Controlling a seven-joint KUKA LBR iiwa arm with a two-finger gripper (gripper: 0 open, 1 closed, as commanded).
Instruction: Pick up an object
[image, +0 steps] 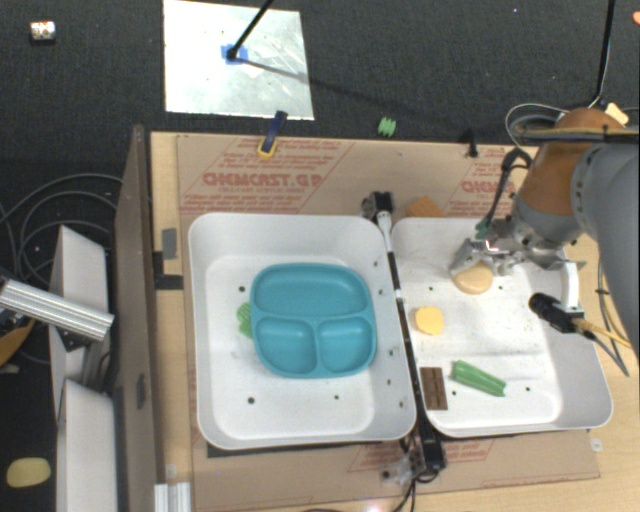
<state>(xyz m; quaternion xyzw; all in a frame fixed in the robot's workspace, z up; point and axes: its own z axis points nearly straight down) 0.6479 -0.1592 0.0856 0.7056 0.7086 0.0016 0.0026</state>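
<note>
brown block (433, 388) at bin edge; gripper (487, 253) masks tan lump (474, 281).

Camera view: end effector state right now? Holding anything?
End effector: cannot be told. It sits low over the tan object in the right bin.

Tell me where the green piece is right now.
The green piece lies in the right bin, near its front edge, just right of the brown block and below the yellow disc.
</note>
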